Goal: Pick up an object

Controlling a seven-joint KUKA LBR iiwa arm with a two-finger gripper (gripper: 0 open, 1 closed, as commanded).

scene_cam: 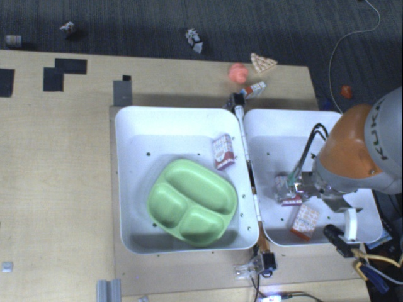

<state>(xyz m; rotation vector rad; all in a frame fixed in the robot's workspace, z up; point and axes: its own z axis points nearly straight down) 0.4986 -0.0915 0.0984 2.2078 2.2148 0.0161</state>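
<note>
Hand low in the right bin, closing in on a small packet

The hand (291,190) sat just left of the orange-and-white packet (305,220) in the right bin (271,131), over a small clear-looking item (too blurred to name); whether its fingers were apart or together I cannot tell. To do this well, I judged it should centre over 1 object, descend squarely, and close before lifting. The green tray (192,200) and the red-and-white carton (223,151) lay well left of the packet, in the other bin (132,168).
</note>
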